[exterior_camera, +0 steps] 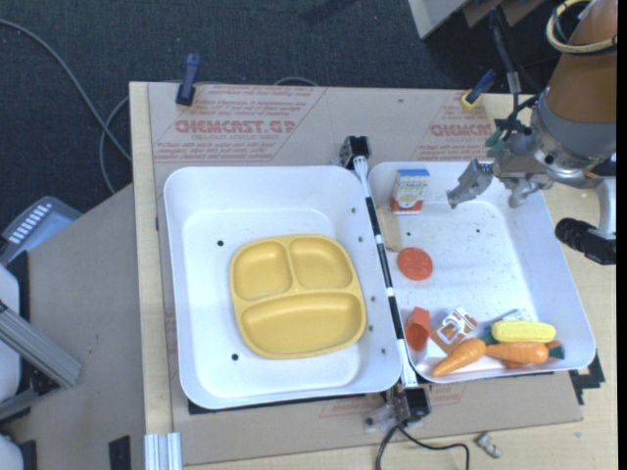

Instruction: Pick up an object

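Observation:
The right bin (549,262) holds a small milk carton (410,188) at its back left corner. A red disc (415,263) lies near the bin's left wall. Along the front lie a red-orange piece (418,328), a small white and orange item (454,327), a carrot (460,356), a yellow corn cob (522,332) and an orange item (519,352). My gripper (493,189) hangs above the back of the right bin, to the right of the carton. Its fingers are spread open with nothing between them.
A yellow divided plate (297,294) lies in the left bin (196,262). A black divider (377,253) runs between the bins. Blue clamps (186,78) sit on the cardboard at the back, and cables trail at the front.

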Available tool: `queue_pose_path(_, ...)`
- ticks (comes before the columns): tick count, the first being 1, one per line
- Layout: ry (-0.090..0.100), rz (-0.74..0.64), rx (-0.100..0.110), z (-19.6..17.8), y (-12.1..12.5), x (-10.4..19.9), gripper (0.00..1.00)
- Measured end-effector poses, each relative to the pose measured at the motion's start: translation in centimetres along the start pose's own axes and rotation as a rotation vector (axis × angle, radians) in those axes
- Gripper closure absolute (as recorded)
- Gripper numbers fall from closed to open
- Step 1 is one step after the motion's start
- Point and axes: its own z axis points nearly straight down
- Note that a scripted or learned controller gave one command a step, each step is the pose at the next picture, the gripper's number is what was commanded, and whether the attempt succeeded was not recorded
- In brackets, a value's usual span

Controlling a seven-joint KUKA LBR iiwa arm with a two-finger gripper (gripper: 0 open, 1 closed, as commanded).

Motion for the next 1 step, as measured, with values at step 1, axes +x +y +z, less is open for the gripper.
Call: queue_pose_path(1,0.000,0.000,0.001,6.62,1.79,2.51,0.00)
